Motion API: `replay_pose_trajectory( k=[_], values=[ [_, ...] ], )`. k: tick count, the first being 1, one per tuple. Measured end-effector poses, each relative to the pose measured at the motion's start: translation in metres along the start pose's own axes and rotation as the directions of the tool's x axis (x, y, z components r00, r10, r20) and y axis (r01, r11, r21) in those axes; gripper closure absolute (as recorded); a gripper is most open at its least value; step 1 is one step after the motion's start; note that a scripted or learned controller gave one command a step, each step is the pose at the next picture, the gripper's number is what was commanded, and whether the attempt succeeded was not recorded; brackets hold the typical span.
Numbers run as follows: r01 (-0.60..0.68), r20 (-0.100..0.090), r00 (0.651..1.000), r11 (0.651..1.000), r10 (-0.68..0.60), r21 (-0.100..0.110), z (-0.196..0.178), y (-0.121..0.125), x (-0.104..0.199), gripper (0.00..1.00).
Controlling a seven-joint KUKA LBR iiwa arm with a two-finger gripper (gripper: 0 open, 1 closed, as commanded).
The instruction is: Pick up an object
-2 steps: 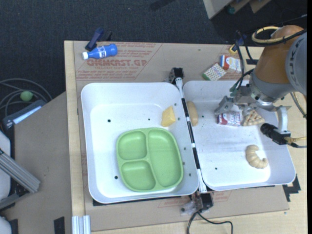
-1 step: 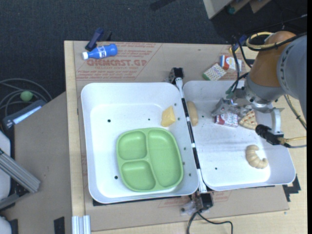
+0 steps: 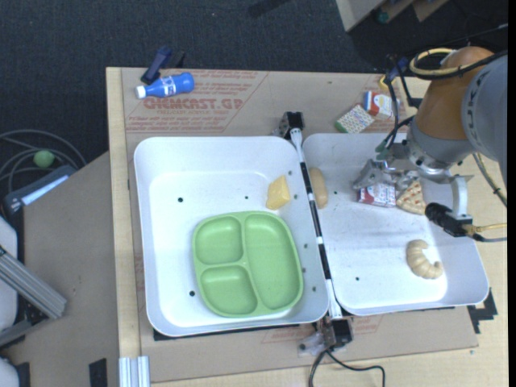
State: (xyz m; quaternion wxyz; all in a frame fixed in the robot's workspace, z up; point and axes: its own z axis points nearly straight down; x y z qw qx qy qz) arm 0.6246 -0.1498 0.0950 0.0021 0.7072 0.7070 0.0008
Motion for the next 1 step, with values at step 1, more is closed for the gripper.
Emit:
replay_pose_trajectory(
  k=[1],
  values=[
    [0.002, -0.002, 1.0, 1.0, -0.002, 0.002, -0.0907, -0.0266, 0.0729, 1.0]
  ],
)
